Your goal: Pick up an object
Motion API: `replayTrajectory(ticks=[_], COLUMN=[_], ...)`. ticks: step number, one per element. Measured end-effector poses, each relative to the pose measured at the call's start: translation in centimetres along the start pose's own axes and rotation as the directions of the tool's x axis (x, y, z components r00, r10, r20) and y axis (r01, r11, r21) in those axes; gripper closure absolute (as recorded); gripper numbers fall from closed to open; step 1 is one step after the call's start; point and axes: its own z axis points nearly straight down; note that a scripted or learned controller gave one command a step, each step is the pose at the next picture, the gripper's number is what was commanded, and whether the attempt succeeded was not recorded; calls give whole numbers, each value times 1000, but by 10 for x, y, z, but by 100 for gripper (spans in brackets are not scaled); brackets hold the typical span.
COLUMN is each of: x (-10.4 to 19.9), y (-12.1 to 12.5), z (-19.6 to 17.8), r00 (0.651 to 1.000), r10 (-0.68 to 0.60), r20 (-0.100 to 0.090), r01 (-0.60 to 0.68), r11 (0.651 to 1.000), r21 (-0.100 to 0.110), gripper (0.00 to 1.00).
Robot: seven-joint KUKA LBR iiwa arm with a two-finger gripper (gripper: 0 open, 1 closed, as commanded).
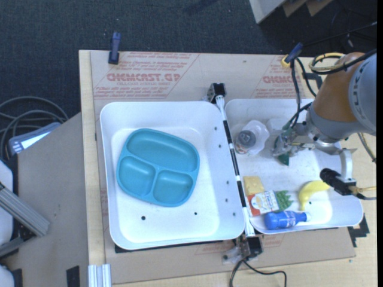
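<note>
The right bin (263, 113) holds several objects. A clear plastic cup (248, 137) lies at its left. A small green item (282, 158) sits just under my gripper (283, 147), which hangs low over the bin's middle. A yellow banana (312, 190), a blue bottle (284, 219), a yellow block (253, 185) and a red-and-white carton (263, 202) lie toward the front. The gripper's body hides how it meets the green item.
The left bin (111, 160) carries a blue divided plate (158, 167). A rail with black clamps (230, 154) separates the two bins. The grey and orange arm (338, 100) covers the right bin's back right corner. Bare white floor shows between the gripper and the banana.
</note>
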Motion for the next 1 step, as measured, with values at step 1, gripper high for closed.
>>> replayTrajectory(ticks=[1], x=[116], y=[24], z=[-90], r00=[1000], r10=[-1], r20=[-3], r01=[1], r11=[1000], r21=[1], gripper=[100])
